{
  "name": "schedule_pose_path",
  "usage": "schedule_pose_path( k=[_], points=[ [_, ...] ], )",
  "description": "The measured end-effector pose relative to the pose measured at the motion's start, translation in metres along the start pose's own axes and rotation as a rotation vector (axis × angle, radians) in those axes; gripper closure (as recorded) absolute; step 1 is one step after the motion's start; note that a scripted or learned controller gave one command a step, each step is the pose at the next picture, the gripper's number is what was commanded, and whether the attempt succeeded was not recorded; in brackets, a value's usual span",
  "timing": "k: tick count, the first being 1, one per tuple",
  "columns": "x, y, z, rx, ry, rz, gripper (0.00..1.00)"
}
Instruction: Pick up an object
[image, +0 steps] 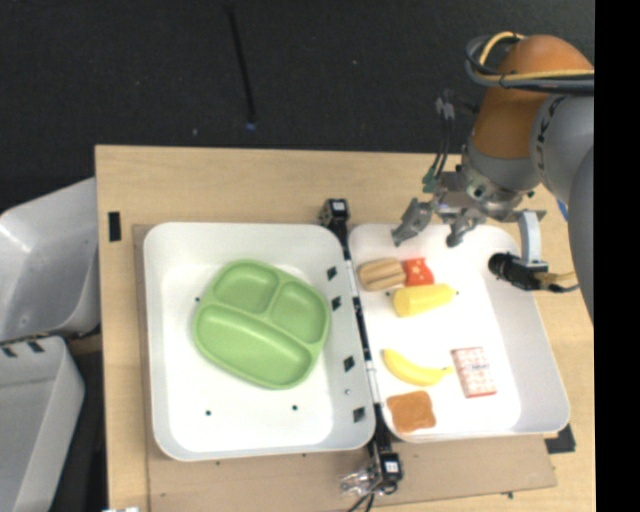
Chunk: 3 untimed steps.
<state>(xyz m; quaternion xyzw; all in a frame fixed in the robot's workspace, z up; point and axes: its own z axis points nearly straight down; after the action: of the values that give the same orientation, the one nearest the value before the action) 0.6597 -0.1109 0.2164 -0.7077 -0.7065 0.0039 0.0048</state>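
Jaws spread above six food items; one green plate.

The worktop looked like pale matt wood; left of the end effector, a green divided plate looked smooth, faintly glossy plastic.

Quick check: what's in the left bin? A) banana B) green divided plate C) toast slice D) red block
B: the green divided plate lies alone in the left bin, while the banana, toast slice and red block sit in the right bin.
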Motion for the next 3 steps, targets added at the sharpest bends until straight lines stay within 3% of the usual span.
schedule_pose_path(
  k=[1,2,3],
  points=[
    [0.000,0.003,-0.008,-0.014,-0.001,-0.002,0.00],
    [0.001,-0.006,0.039,-0.009,-0.004,-0.001,0.00],
    [0.006,0.002,0.094,-0.010,-0.003,-0.004,0.00]
  ],
)
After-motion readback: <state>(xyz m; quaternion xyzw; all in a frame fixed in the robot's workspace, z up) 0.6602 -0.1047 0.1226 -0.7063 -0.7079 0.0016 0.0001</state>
